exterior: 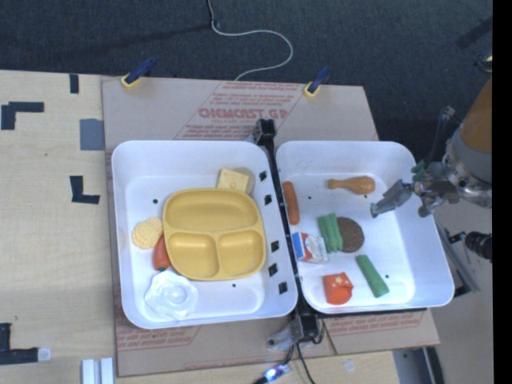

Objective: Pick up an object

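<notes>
Pincer hangs over the right bin, near its right wall, pointing left into the bin from the arm at the frame's right. Can't tell if it's open or closed, the tip is a blur of grey. Nothing visible gripped in it.

Pickable stuff, all placed from the pincer:
- chicken drumstick, just up-left, closest item, not touching.
- brown round patty, down-left, near.
- green block, touching the patty's left side, further left.
- small packet with red and blue print, down-left past the green block.
- green stick, below the pincer, lying at a slant.
- red pepper piece, below and left, just beside the green stick.
- orange sausage, far left, along the divider between bins.

Left bin, well apart to the pincer's left: yellow divided tray in the middle, a tan cheese block at its top edge, a round cracker and a red-orange piece at its left side, a clear plastic lid below.

Both bins sit on cardboard on the tabletop, blue-yellow clamps at the cardboard's top corners. White cable runs on the dark floor above.
</notes>
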